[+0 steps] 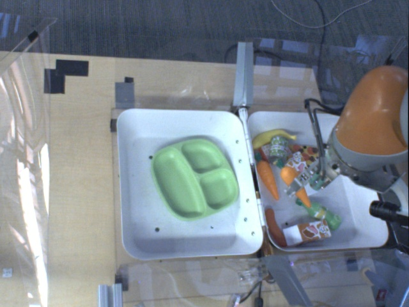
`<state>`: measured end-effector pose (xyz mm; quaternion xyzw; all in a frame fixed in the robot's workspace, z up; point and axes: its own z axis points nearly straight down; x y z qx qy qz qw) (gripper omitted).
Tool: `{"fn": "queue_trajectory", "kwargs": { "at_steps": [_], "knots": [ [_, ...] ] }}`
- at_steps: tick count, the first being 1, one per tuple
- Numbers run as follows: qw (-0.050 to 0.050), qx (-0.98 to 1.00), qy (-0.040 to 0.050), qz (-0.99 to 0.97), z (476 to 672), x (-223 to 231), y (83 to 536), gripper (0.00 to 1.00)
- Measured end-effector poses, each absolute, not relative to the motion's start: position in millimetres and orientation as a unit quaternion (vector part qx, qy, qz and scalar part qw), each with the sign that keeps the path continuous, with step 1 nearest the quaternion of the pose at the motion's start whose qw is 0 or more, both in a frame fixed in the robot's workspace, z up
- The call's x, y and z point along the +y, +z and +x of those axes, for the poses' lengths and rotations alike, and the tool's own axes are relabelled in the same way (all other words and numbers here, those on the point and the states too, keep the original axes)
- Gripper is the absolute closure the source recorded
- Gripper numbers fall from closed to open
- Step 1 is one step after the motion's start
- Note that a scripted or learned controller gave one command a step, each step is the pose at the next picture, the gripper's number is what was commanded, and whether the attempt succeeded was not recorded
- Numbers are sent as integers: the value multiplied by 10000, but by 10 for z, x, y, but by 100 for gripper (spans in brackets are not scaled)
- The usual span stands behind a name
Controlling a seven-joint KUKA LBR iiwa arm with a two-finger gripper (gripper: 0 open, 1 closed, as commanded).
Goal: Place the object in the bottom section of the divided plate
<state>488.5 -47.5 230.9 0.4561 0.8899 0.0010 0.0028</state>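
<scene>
Pincer [317,176] hangs over right bin [367,232]; wooden bench [77,190], grey carpet [160,11].

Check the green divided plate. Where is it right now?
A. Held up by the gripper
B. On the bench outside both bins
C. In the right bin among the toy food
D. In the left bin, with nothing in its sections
D: the green divided plate lies flat in the left bin, its three sections bare, while the carrot and banana lie in the right bin.
</scene>
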Motion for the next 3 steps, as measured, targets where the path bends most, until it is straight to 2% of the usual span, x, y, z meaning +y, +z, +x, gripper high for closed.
{"fn": "queue_trajectory", "kwargs": {
  "at_steps": [1, 2, 3],
  "knots": [
    [39, 9070, 19, 4210, 5136, -271, 3156, 100],
    [35, 9415, 20, 3369, 5615, 621, 3108, 100],
    [17, 9565, 15, 2917, 4874, 965, 2238, 100]
  ]
}}
